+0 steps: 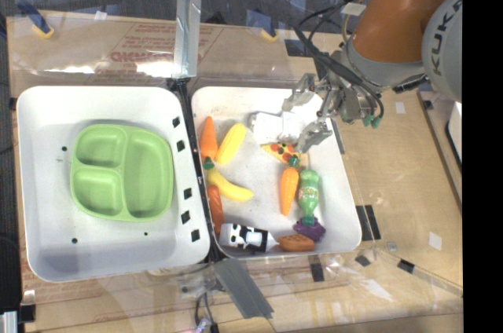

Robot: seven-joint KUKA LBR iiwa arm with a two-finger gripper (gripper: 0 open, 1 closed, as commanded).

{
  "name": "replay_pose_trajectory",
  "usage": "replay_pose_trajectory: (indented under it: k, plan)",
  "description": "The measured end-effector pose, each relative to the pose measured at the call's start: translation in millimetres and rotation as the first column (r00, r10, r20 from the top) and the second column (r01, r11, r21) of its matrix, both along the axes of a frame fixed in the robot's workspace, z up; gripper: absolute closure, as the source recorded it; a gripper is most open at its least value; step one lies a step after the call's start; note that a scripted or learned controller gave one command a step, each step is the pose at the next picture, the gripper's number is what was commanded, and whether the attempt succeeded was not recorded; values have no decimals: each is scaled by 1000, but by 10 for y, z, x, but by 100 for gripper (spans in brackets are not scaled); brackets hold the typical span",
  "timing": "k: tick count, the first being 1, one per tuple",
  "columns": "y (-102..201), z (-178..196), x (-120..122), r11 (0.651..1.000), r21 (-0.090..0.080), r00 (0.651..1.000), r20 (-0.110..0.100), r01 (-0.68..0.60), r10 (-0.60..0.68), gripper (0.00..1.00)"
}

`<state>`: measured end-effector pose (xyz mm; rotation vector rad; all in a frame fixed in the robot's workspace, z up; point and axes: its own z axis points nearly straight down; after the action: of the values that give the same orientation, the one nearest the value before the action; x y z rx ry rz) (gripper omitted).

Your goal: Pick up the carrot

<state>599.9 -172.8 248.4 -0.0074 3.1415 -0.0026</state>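
Overhead slanted view of the tabletop with two shallow white bins side by side. The left bin (47,190) holds a green divided plate (123,173); the right bin (346,190) holds a scatter of toy foods. The arm (397,17) enters from the right, and its end effector (308,119) hangs above the upper part of the right bin, its two metal fingers (299,97) spread apart with nothing between them. A carrot (288,190) lies on the bin floor right of centre, pointing roughly down the view, just beside a green bottle-like item (309,194) and below a small red-and-yellow piece (284,152). A second orange carrot-shaped toy (207,139) lies against the bin's left wall, next to two yellow bananas (230,144) (229,188); which of the two is intended cannot be settled from the task wording. As judged here, the task is at its approach stage: no carrot is grasped or lifted, and descent, closure and lift all remain. Hard to make out: a white object (271,122) beneath the fingers, whose identity is unclear; a black-and-white toy (244,238), a brown piece (296,243) and a purple item (310,229) at the lower rim; and another orange-red item (214,204) partly tucked against the left wall.
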Motion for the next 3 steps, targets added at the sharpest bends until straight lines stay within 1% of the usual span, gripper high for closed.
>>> replay_pose_trajectory:
  k: [1, 2, 3]
  plan:
    - [-250, -1550, -635, 999, 0, 999, 4, 35, -35, 0]
    - [-224, -1440, -612, 1000, 0, 1000, 7, 25, -25, 100]
    - [238, -583, -1211, 999, 0, 999, 6, -48, 48, 100]
